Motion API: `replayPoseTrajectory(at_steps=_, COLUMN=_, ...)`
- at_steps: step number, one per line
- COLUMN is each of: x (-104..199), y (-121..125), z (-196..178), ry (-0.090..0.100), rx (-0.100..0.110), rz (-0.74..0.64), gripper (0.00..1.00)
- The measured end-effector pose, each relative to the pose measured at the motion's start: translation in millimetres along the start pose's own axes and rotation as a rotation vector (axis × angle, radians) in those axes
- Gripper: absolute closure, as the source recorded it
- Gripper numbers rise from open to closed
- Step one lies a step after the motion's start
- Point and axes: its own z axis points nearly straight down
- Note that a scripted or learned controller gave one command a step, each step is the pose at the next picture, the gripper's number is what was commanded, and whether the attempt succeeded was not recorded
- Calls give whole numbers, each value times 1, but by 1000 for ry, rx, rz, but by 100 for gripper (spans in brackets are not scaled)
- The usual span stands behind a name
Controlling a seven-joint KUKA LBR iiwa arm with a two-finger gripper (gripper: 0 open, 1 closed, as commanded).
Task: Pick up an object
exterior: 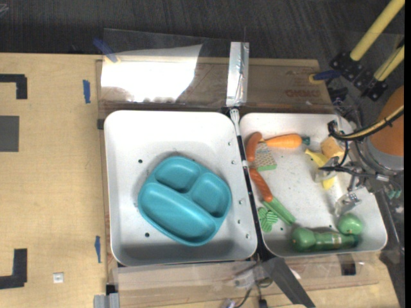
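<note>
Below, two white bins (122, 172) rest on a wooden bench (51, 172).

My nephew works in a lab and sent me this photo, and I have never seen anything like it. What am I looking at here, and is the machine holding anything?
This is one camera fixed above a workbench, looking down at a slant. On the bench sit two shallow white bins side by side. The left bin has a teal plate with three compartments lying in it. The right bin holds toy food: an orange carrot near the top, a reddish sausage shape, a green piece along the bottom, a small green ball, and some yellow bits. The machine is a robot arm, grey with an orange band, reaching in from the right edge of the picture. Its gripper hangs over the right side of that bin, just above the green ball. I cannot tell whether it holds anything.
</note>
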Motion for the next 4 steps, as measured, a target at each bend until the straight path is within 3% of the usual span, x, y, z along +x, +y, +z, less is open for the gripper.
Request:
replayPoseTrajectory(at_steps=1, x=-63, y=34, z=1, ry=-4, rx=-2, rz=26, gripper=0)
replayPoseTrajectory(at_steps=2, x=-66, y=32, z=-14, ry=-17, rx=4, rz=28, gripper=100)
replayPoseTrajectory(at_steps=3, x=-71, y=93, z=-103, ry=-8, rx=0, rz=118, gripper=100)
replayPoseTrajectory(at_steps=4, x=-146, y=146, z=-146, ry=-4, rx=-3, rz=80, gripper=100)
